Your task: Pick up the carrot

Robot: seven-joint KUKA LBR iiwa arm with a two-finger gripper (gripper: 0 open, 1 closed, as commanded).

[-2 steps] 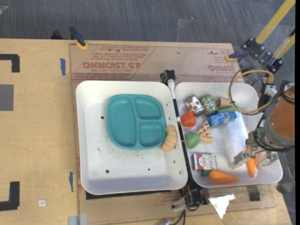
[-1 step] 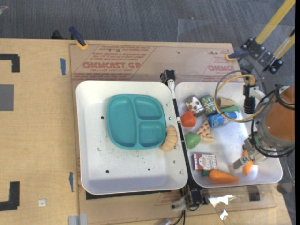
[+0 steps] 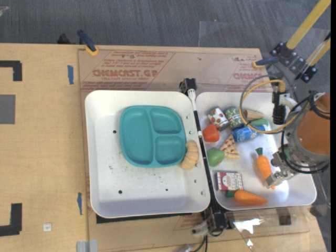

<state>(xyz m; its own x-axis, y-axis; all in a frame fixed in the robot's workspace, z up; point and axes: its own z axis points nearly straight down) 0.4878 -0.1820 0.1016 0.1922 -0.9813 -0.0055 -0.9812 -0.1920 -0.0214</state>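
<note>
Nearest the lens, one carrot [image 3: 250,197] lies at the right bin's [image 3: 307,196] six o'clock; another [image 3: 263,165] sits upright at three. Gripper [image 3: 276,176] hovers beside the latter, grip state indeterminate. Judged light, rigid, slick plastic; grasp mid-body across its width.

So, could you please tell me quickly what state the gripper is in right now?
Gripper: open or shut cannot be told; it sits beside the small upright orange carrot in the right white bin.

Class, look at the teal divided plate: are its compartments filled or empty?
Empty. All three compartments of the teal plate show bare teal; the croissant lies beside its rim.
</note>
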